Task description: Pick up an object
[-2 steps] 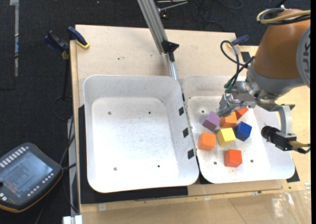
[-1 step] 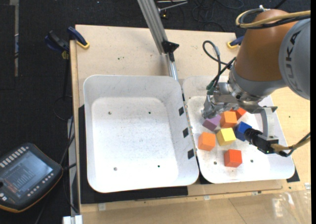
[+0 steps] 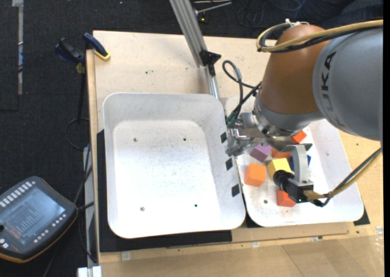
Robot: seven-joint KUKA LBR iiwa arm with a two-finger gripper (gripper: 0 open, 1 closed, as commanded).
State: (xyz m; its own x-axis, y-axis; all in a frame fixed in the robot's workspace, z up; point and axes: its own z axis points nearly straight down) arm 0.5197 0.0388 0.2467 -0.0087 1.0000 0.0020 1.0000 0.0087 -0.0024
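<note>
The right bin (image 3: 341, 208) holds several small blocks. An orange cube (image 3: 255, 175) lies near its left wall, with a purple block (image 3: 262, 152) just behind it and a yellow block (image 3: 280, 165) to the right. A red-orange block (image 3: 284, 199) sits nearer the front. An orange piece (image 3: 298, 138) and a blue piece (image 3: 309, 160) peek out beside the wrist. My gripper (image 3: 239, 136) hangs low over the bin's left edge, just left of the purple block, largely hidden under the arm's big wrist.
The left bin (image 3: 122, 117) lies beside the right one, their walls touching. A slanted aluminium pole (image 3: 186, 16) stands behind the bins. A blue and yellow clamp (image 3: 82, 50) grips the bench's far left corner. A teach pendant (image 3: 30, 218) rests on the floor at left.
</note>
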